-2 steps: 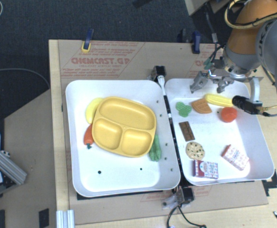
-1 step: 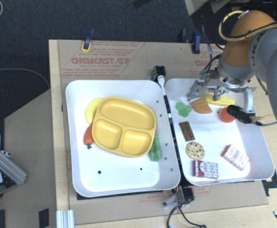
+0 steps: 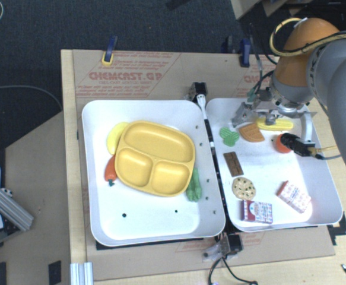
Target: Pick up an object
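Observation:
My gripper (image 3: 273, 122) hangs low over the back of the right bin (image 3: 324, 177), open, with its grey fingers (image 3: 242, 113) spread wide. A flat yellow piece (image 3: 278, 124) lies between them, and an orange-brown bread-like piece (image 3: 252, 133) sits just in front of it. Nothing is lifted. Beside the right finger lies a red round item (image 3: 281, 144). A green item (image 3: 229, 136) rests to the left of the gripper. Nearer the front are a brown bar (image 3: 232, 163), a cookie (image 3: 243, 187), a red-and-white carton (image 3: 257, 211) and a pink-and-white packet (image 3: 294, 196).
The left bin (image 3: 95, 183) holds a yellow divided tray (image 3: 155, 158), a yellow item (image 3: 114, 136) and an orange-red one (image 3: 110, 170) at its left, and a green item (image 3: 194, 186) at its right. A black divider rim (image 3: 211, 153) runs between the bins.

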`<act>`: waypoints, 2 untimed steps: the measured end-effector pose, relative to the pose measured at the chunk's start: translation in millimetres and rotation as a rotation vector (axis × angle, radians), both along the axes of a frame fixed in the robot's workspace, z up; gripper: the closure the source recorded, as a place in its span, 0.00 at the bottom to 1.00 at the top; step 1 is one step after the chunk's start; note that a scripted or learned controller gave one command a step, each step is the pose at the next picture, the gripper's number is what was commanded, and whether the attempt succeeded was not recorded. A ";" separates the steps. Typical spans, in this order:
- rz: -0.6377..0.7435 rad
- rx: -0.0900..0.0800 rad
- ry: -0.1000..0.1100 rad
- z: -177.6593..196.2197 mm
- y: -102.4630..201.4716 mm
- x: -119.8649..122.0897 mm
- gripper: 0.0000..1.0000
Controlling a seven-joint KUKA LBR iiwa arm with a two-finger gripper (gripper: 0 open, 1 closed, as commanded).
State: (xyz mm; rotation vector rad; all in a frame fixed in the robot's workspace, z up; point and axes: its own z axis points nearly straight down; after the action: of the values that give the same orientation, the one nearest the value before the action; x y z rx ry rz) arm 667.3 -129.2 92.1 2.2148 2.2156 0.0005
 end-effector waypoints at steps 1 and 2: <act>0.000 0.002 -0.005 9.6 1.2 0.7 1.00; 0.002 0.005 -0.002 69.7 10.4 1.2 1.00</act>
State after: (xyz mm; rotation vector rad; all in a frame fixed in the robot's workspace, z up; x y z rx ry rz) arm 668.5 -118.8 161.7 2.2145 2.2188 0.0075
